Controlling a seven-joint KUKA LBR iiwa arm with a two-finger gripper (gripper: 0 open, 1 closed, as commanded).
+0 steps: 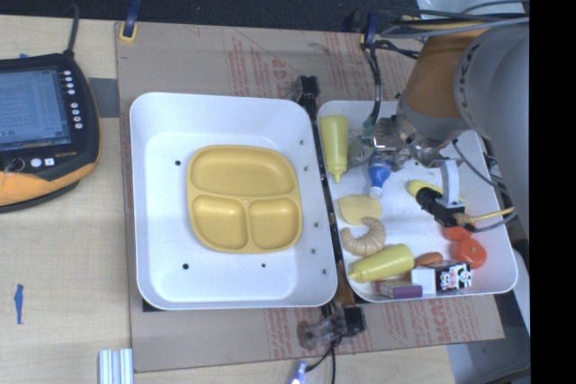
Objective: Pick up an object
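- Gripper (385,142) low over the upper middle of the right bin (407,225), at the end of the grey arm (495,94) reaching in from the right, with the orange band (434,85) just above it.
- Spread or pressed together: cannot tell from this slant.
- Small blue-and-white item (378,177) directly below the gripper in the view, either close to it or touching; cannot tell which.
- Yellow squeeze bottle (335,147) just left of the gripper, lying along the right bin's left wall, nozzle toward the bottom of the view.
- Pale yellow lump (360,208) below the blue-and-white item, with a curled tan piece (364,236) touching its lower side.
- Second yellow bottle (382,263) lying aslant near the bin's lower edge, nozzle to the left.
- Purple block (405,290) and black-and-white box (454,277) along the lower rim, with a thin orange piece (430,259) just above the gap between them.
- Red-orange disc (468,249) near the lower right corner, and a small yellow piece (416,188) in the bin's right half.
- Left bin (162,220) wall to wall with the right one, with a yellow three-compartment plate (243,198) flat in its middle.
- Brown cardboard sheet (225,58) under both bins, and a screen pendant (36,130) with orange casing on the bench well to the left.
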